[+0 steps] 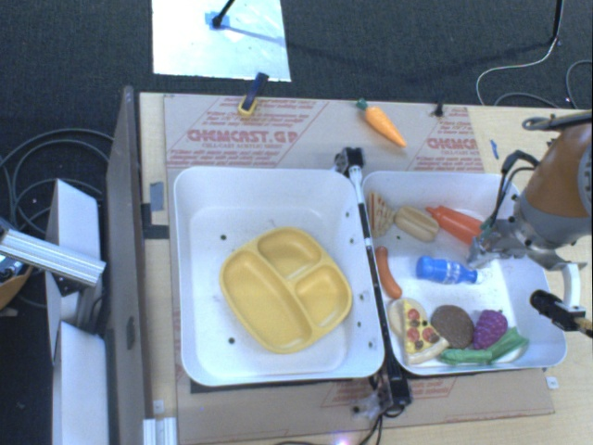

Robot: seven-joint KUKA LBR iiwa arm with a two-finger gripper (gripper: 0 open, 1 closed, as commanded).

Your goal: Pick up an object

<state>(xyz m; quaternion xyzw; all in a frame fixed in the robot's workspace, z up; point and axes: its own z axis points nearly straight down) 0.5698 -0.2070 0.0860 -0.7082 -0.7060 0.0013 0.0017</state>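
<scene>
Over the right white bin point(556, 346), the gripper point(485, 251) is poised beside a blue plastic bottle point(446, 270); its grip cannot be told.

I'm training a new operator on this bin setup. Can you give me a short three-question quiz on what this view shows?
1. True or false: the yellow divided tray lies in the left bin.
2. Which item lies nearest the hand? A) pizza slice B) blue bottle C) purple grapes
3. Fill in: the toy carrot lies outside both bins, on the ____ beyond them.

Key: 1 true; 2 B; 3 cardboard sheet.
</scene>
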